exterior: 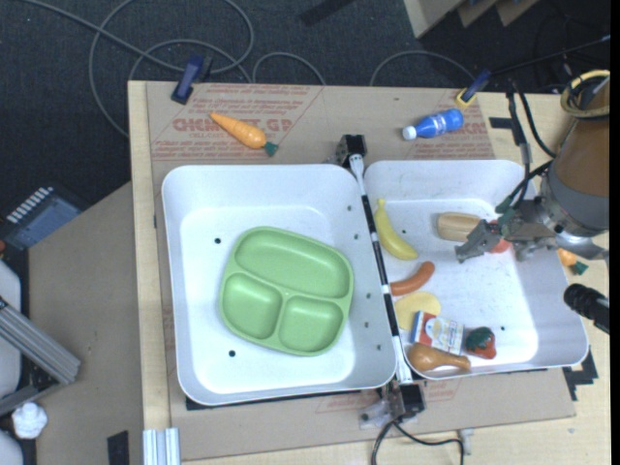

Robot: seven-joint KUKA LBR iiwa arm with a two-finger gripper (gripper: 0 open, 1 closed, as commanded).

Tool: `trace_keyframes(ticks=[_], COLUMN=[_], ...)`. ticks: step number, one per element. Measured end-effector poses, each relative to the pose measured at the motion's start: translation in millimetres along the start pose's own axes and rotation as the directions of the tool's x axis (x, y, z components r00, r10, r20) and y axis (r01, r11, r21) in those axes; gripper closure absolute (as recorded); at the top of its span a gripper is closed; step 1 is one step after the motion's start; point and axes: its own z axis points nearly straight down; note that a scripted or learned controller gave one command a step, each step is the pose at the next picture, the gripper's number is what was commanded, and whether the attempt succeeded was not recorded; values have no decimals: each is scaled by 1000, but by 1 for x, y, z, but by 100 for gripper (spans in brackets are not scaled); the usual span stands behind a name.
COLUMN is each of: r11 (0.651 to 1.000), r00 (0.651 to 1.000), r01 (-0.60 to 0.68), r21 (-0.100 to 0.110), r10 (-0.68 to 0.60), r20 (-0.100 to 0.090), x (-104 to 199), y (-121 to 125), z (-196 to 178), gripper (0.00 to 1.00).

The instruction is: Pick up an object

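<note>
My gripper (481,241) hangs low over the right bin (542,332), near its back right part. Just left of the gripper lies a tan bread roll (453,226), close to it or touching it. A small red thing (500,246) peeks out from under the gripper. Further left in the same bin are a yellow banana (393,235) and a reddish sausage (412,278). At the bin's front lie a yellow piece (418,305), a small carton (442,332), a red and green fruit (480,341) and a brown pear-shaped piece (437,359).
The left bin (194,250) holds a green divided plate (287,290). On the bench behind the bins lie a carrot (242,131) and a blue bottle (435,125). Cables run down to the arm at the right.
</note>
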Motion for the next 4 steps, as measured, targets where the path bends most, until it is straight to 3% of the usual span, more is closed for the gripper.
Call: trace_keyframes(ticks=[1, 2, 3, 4], r11=[1000, 1000, 1000, 1000], r00=[1000, 1000, 1000, 1000], r01=[0, -1, -1, -1], r21=[0, 2, 1, -1], r10=[0, 1, 1, 1], r20=[1, 0, -1, 0], x=[23, 37, 38, 39], y=[71, 27, 26, 26], z=[100, 128, 128, 118], gripper=[0, 0, 0, 100])
